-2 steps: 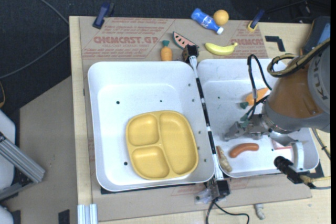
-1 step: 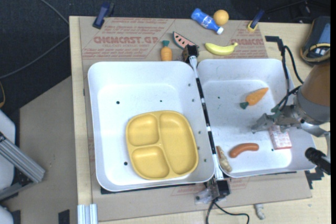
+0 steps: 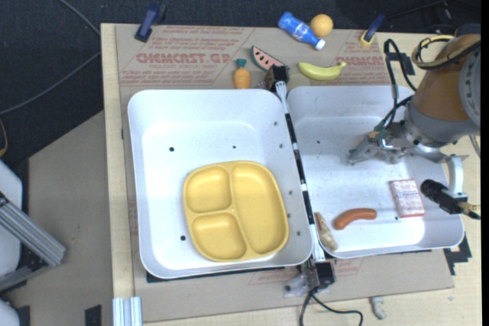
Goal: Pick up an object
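Tan cardboard-covered worktop (image 3: 191, 57) with red print along its far strip, carrying two shallow white bins side by side.

Left white plastic bin (image 3: 191, 126): holds one yellow plastic plate with three compartments (image 3: 237, 210). The plate lies flat on the near half of the floor, closer to the bin's right wall than to its left.

Right white plastic bin (image 3: 328, 118), near to far:
- Tan elongated piece (image 3: 327, 233), lying along the near-left corner against the wall; too small to identify.
- Orange-brown toy sausage (image 3: 356, 217), flat on the floor just right of the tan piece, lying crosswise and apart from it.
- Small pink-and-white rectangular box (image 3: 406, 197), flat on the floor right of the sausage and slightly farther back, near the right wall, apart from the sausage.
- End effector (image 3: 357, 155), mid-bin, beyond the sausage and left of the box, touching neither, pointing toward the left wall. Whether it is spread or pressed together cannot be told.
- Grey arm with orange band (image 3: 439, 99), reaching in over the bin's right rim.

Far strip of worktop, beyond the bins, left to right:
- Small orange carrot-shaped toy (image 3: 242, 77).
- Red watermelon-slice toy (image 3: 264, 57).
- Yellow toy banana (image 3: 321, 70), just beyond the right bin's far rim.
- Blue bottle with white cap (image 3: 299, 30), lying on its side.
- Orange ball (image 3: 322, 24), just beside the bottle.

Far edge: two blue clamps (image 3: 150, 20), well apart.
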Action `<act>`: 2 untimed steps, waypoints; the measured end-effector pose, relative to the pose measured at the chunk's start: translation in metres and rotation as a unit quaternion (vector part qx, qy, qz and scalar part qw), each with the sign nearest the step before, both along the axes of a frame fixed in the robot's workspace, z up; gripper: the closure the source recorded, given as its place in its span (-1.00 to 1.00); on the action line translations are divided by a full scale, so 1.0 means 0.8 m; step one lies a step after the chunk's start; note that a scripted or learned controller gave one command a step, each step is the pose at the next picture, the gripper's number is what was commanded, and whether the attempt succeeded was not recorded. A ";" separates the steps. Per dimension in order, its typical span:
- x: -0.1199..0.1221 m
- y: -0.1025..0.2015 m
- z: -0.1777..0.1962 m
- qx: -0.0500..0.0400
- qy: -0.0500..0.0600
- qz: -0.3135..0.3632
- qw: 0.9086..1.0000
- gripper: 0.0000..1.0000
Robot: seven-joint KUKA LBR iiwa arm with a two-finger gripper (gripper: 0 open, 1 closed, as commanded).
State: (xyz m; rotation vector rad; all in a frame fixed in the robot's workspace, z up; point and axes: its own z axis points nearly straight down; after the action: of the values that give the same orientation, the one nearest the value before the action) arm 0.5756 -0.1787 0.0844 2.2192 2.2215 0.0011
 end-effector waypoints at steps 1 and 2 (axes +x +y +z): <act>0.080 -0.046 0.089 0.009 0.000 0.004 1.000 -1.00; 0.085 -0.055 0.064 -0.001 -0.001 0.000 1.000 -1.00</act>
State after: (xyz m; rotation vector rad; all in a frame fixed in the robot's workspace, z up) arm 0.6434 -0.2230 0.1354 2.2173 2.2208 0.0010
